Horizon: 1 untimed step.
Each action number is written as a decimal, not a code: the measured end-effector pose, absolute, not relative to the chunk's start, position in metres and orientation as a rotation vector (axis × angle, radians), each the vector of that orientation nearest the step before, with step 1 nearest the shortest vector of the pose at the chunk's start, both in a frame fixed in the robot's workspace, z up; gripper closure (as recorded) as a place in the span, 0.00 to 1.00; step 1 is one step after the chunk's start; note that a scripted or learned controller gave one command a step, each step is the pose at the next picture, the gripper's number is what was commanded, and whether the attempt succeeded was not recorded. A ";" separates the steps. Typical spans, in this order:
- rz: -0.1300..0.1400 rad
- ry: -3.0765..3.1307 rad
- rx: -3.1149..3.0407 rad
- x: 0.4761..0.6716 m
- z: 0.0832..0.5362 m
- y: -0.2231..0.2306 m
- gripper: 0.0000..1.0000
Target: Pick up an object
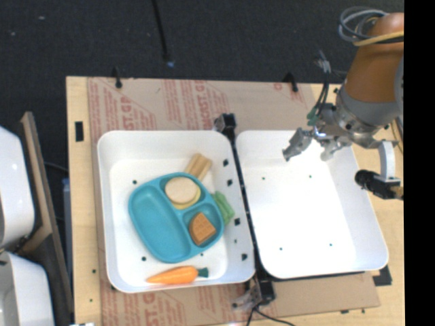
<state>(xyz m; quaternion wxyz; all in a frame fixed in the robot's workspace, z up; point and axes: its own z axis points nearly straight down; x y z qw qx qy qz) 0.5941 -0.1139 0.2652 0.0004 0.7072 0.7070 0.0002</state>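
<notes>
Orange-banded wrist highest of all, reaching in from the right. Below it, gripper hanging over the far part of the right bin, fingers spread apart and nothing between them: released, probably ready to come down on something. No item beneath it, though, only bare white floor. Every candidate well apart, across the divider in the left bin. Closest to the divider, a small green piece touching the edge of the teal tray. In the tray's compartments, a round biscuit and a brown toast-like piece, likely harder to grip because of the raised walls around them. Just beyond the tray's far rim, a pale wooden block. Along the bin's near wall, a carrot lying flat and apart from the rest, seemingly the easiest pick. Around both bins, the cardboard-covered bench. Pick not yet begun; next move judged a crossing to the left bin.
</notes>
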 end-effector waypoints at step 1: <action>0.002 2.220 2.221 0.594 0.276 -0.114 1.00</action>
